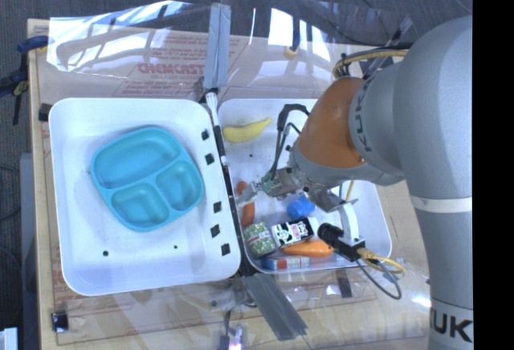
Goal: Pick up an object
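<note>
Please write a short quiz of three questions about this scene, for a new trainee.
1. True or false: the blue divided plate lies in the left bin.
2. Which bin holds the banana? A) left B) right
3. Fill in: the gripper hangs over the ____ bin, near the blue ball.

Key: 1 true; 2 B, the right bin; 3 right.

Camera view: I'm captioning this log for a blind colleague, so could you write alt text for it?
A grey robot arm reaches from the right into the right-hand bin, its pincer low among small things: a banana, a blue ball, a carrot. The left bin holds a blue divided plate.
</note>
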Robot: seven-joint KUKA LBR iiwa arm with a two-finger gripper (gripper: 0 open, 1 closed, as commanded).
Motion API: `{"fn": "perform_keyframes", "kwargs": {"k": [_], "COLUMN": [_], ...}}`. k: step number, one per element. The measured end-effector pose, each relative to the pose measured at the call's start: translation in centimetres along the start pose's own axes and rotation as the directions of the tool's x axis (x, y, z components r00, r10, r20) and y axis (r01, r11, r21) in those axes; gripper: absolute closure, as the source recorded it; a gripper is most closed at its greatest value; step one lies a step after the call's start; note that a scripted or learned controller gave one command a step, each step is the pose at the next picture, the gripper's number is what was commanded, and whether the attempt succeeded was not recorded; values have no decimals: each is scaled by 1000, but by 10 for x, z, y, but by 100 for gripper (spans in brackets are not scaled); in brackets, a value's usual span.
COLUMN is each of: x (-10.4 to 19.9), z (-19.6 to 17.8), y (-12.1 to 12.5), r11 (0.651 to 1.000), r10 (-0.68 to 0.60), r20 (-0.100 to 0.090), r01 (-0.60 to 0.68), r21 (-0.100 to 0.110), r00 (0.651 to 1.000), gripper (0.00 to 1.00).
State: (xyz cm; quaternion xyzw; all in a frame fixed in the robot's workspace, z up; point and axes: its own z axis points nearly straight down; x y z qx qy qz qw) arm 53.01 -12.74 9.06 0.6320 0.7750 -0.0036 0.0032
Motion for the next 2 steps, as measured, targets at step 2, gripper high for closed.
{"fn": "perform_keyframes", "kwargs": {"k": [2], "x": [44], "z": [-99], "y": [35], "r11": [1000], "r10": [28], "r20": [-10], "r01": [-28], "r21": [3], "r00": [1000], "gripper": [100]}}
